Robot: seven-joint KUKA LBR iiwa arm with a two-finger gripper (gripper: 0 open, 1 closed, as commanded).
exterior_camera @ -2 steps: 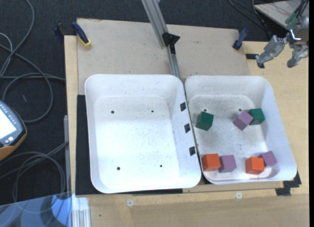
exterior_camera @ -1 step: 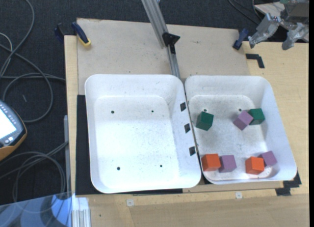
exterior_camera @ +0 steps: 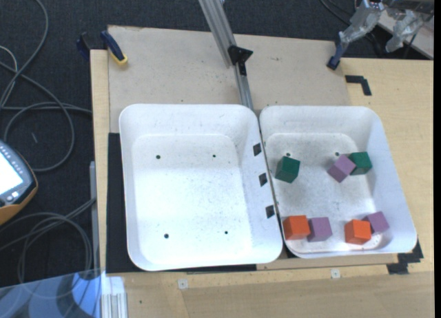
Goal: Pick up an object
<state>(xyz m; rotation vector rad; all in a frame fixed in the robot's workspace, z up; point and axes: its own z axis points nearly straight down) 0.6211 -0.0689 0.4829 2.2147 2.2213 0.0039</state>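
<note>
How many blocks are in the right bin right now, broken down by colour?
Green blocks: 2
Purple blocks: 3
Orange blocks: 2
Total: 7, all in the right bin

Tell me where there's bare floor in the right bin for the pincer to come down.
In the right bin, bare floor lies between green cube and purple cube, reaching down to the crowded front row: orange cube through orange cube.
</note>
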